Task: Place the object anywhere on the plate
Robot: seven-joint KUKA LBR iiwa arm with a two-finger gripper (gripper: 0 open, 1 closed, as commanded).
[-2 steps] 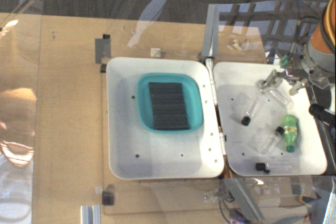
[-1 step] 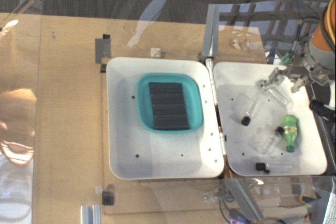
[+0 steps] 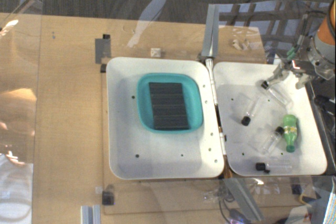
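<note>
The green bottle [image 3: 290, 132] lies on its side in the right bin [image 3: 233, 160], close to that bin's right wall, its body a glossy lime plastic with a darker green cap pointing toward the near edge. Around it on the smooth white floor lie several clear plastic vials, hard to trace against the white: one with a black cap [image 3: 245, 120] toward the bin's middle, another [image 3: 275, 134] just left of the bottle, a third [image 3: 261, 167] near the front wall, and what seems to be a fourth [image 3: 274, 90] up by the far right corner. The end effector [image 3: 287, 72] hangs over that far right corner, a grey metal assembly with thin angled parts; from this slant I cannot tell how it is set or whether it grips anything. In the left bin [image 3: 123, 160], well apart from the bottle, sits the plate [image 3: 143, 107], a teal rounded rectangle with a raised rim, carrying a dark ribbed rectangular slab [image 3: 168, 106] across its middle. Both bins are shallow, rounded at the corners, and rest side by side on the pale wooden bench [image 3: 63, 113].
</note>
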